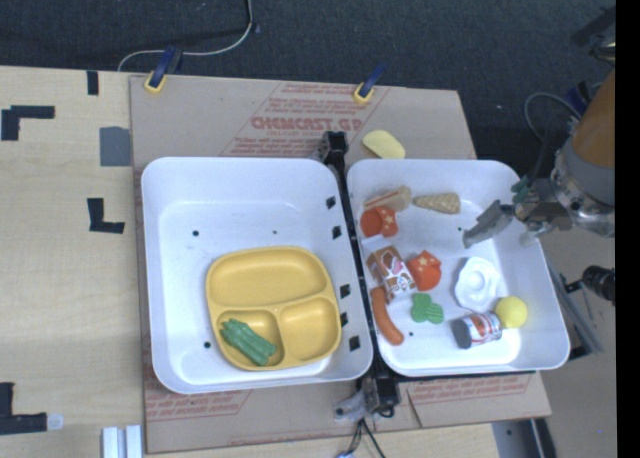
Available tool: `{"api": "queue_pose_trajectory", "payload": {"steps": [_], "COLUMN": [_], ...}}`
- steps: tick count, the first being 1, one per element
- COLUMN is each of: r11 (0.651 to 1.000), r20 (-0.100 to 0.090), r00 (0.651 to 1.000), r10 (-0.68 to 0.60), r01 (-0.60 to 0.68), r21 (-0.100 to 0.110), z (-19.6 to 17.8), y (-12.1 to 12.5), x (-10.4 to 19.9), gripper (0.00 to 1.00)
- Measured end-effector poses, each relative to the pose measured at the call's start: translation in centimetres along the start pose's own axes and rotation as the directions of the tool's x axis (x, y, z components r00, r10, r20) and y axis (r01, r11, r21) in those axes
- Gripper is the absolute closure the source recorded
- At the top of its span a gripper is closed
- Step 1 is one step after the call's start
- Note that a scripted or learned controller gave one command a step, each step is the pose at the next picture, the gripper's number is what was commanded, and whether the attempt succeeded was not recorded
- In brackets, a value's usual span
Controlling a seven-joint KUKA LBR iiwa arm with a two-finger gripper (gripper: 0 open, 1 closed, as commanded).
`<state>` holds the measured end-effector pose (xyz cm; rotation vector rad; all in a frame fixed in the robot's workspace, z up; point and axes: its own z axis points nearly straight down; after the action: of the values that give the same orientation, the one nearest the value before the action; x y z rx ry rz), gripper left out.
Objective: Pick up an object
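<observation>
My claw (492, 223) hangs over the right bin (530, 351), above the toy food, ready to pick one. I cannot tell how open it is.

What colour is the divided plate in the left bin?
Yellow; the divided plate shows clearly in the camera view.

The grey arm (585, 161) reaches in from the right, its gripper (492, 222) angled down-left, nothing held.
</observation>
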<state>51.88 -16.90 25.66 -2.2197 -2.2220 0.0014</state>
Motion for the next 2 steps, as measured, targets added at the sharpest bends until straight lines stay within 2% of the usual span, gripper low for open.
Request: {"api": "queue_pose_trajectory", "payload": {"steps": [1, 2], "r11": [1.0, 1.0], "r20": [-0.006, 0.0], "r00": [1.0, 1.0], "r10": [-0.002, 0.0], "r01": [0.002, 0.0], "r21": [0.009, -0.001], "z": [13.6, 16.2], "y": [-0.7, 4.9], "x": [5.6, 5.4], "gripper": [0.0, 0.0]}}
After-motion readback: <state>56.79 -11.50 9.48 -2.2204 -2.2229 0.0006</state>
